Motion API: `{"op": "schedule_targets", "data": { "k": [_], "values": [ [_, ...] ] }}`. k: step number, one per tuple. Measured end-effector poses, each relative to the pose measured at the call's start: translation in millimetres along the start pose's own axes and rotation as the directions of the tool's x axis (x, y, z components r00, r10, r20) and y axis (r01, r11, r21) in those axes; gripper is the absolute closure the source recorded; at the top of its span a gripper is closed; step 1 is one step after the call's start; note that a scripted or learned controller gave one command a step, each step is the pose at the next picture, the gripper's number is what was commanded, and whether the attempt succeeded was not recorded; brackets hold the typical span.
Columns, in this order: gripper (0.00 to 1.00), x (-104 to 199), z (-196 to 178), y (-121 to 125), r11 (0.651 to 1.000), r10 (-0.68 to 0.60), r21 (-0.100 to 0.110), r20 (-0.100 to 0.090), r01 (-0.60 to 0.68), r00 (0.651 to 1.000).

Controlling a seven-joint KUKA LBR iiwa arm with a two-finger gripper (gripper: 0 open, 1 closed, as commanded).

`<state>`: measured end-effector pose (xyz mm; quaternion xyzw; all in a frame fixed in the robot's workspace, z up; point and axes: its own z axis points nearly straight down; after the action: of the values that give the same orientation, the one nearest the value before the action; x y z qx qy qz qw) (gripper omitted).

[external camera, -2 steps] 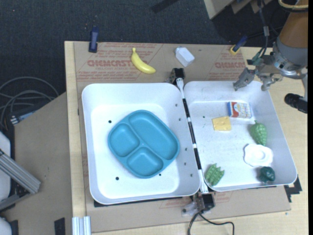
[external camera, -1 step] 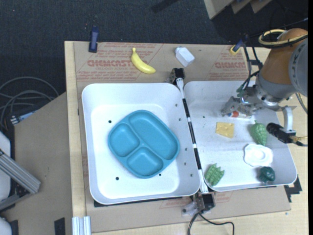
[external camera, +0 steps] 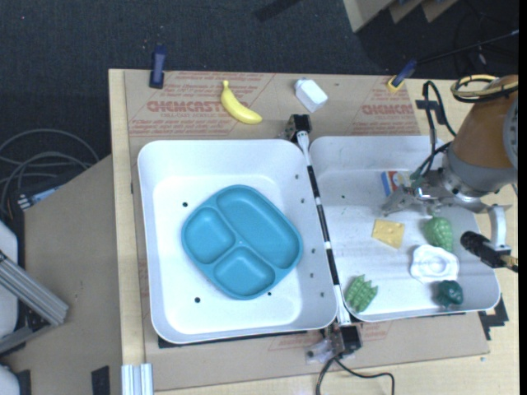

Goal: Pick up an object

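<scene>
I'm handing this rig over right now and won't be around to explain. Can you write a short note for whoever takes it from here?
Gripper: low in the right bin, near its back; whether it is open or shut cannot be told from this view, and nothing shows between its fingers.
Right bin holds a yellow wedge, a light green piece, a white piece, a dark green piece and a leafy green piece.
Left bin holds a blue divided tray.
A banana lies outside, behind the bins.
Done: no pick confirmed.
Left: grasp and lift one object.
</scene>
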<state>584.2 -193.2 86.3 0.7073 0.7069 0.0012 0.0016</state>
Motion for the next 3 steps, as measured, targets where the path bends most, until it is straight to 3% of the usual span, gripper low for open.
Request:
{"op": "schedule_targets", "data": {
  "k": [1, 2, 3],
  "values": [
    [0.0, 47, 1, 73, 1.0, -0.002, 0.002, -0.001, 0.002, 1.0],
    [0.0, 26, 2, 82, 1.0, -0.001, 0.005, 0.0, 0.001, 1.0],
    [1.0, 27, -9, 82, 1.0, -0.001, 0.006, 0.001, 0.001, 1.0]
  ]
}}
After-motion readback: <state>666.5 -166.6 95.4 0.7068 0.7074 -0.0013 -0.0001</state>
